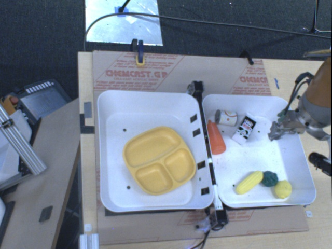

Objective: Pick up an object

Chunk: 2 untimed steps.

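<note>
The right bin (295,154) holds several small objects: an orange carrot (215,137) by its left wall, a small white can (226,118) lying at the back, a black-and-white box (244,128), a yellow corn cob (249,182), a dark green piece (269,178) and a yellow lemon (282,189) near the front. My gripper (275,132) hangs over the right side of this bin, to the right of the box and apart from it. Nothing shows between its fingers.
The left bin (111,139) holds a yellow three-compartment plate (158,160). A black divider clamp (197,90) sits between the bins. Cardboard (155,69) lies behind the bins, with cables and a shiny metal plate (123,12) beyond.
</note>
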Motion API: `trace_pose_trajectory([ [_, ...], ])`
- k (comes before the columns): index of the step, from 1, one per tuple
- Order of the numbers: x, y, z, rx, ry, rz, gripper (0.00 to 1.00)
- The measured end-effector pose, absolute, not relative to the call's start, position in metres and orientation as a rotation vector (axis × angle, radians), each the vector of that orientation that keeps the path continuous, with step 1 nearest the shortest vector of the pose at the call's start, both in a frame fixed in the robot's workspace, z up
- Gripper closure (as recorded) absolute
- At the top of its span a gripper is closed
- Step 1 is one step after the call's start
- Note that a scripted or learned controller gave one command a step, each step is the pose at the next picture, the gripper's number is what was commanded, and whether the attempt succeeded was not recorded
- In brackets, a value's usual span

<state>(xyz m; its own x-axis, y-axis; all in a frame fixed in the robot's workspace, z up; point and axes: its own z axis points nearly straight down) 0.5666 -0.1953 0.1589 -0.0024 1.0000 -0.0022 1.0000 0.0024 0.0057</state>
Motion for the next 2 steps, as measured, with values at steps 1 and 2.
trace_pose_trajectory([
  [1,0.574,-0.203,0.218,2.213,2.221,0.004,1.0],
  [2,0.575,-0.204,0.261,2.212,2.222,0.005,1.0],
])
